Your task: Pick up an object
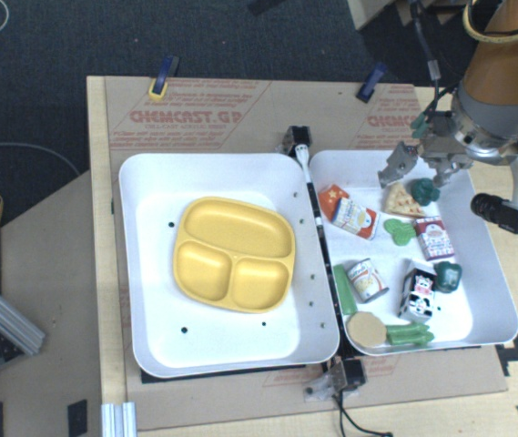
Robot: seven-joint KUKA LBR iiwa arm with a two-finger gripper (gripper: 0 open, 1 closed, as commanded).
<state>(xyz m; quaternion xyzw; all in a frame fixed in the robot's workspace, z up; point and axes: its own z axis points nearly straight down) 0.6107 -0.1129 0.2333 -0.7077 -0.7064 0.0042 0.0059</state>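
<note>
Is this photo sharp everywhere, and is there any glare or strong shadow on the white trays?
In the camera view the light is soft and even: the yellow divided plate casts only a faint shadow in the left bin. The right bin shows no harsh glare. Small toys such as the cow-patterned carton look slightly soft and grainy, and the gripper is a little blurred.

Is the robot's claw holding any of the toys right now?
No. The claw is open above the top of the right bin, with nothing between its fingers. A cracker-like wedge lies just below it.
</note>
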